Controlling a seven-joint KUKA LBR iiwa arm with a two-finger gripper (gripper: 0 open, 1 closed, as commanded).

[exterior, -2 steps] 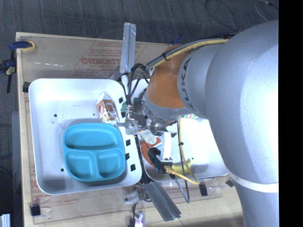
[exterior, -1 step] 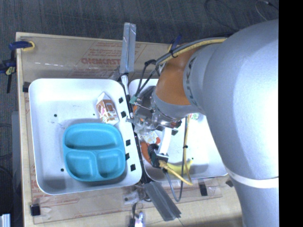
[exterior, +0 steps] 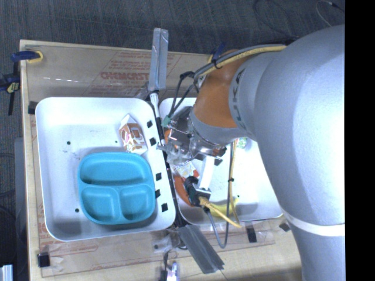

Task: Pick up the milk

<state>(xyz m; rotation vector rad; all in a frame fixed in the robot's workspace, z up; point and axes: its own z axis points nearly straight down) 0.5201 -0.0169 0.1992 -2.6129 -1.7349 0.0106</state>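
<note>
The milk (exterior: 132, 137) is a small white and brown carton lying in the left bin (exterior: 58, 127), just past the far right corner of the blue tray. My gripper (exterior: 179, 152) is low in the right bin (exterior: 263, 206), close to that bin's left wall and to the right of the milk. The divider between the two bins lies between gripper and carton. The grey arm and its orange band (exterior: 220, 101) cover most of the right bin.
A blue three-compartment tray (exterior: 117, 186) fills the near middle of the left bin. In the right bin, an orange-red item (exterior: 183, 193) and a yellow item (exterior: 225, 211) lie near the front. Cables hang from the wrist.
</note>
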